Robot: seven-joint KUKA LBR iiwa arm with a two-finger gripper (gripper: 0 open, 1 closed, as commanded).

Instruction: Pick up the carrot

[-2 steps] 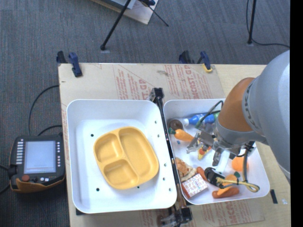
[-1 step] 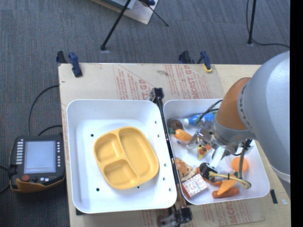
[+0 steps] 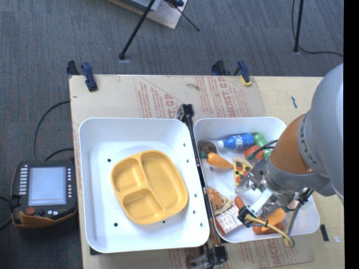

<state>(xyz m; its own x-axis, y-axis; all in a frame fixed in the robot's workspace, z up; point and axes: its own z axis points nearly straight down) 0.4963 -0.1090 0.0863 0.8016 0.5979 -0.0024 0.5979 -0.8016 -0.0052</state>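
The right part of the right bin (image 3: 280,123) is covered by the grey and orange arm, so whatever lies beneath it is hidden. Whether the tool (image 3: 258,192) is wide or narrow cannot be told, since its tip is lost among the wrist hardware and the clutter. Orange pieces (image 3: 274,218) are seen low in that bin, partly under the wrist, and cannot be identified. A small green thing (image 3: 258,137) and a red thing (image 3: 252,151) by the arm's edge are also hard to make out.

Two white bins are counted on the tabletop (image 3: 140,94). In the left bin (image 3: 95,144) one yellow plate (image 3: 149,186) with three compartments is seen. In the right bin one carrot (image 3: 219,160), one blue bottle (image 3: 236,142), one pizza slice (image 3: 242,171) and one red packet (image 3: 226,221) are counted.

The carrot is found at the upper left of the right bin, close to the wall shared with the left bin. It lies apart from the tool, up and to the left of it in the view, with the pizza slice between them.
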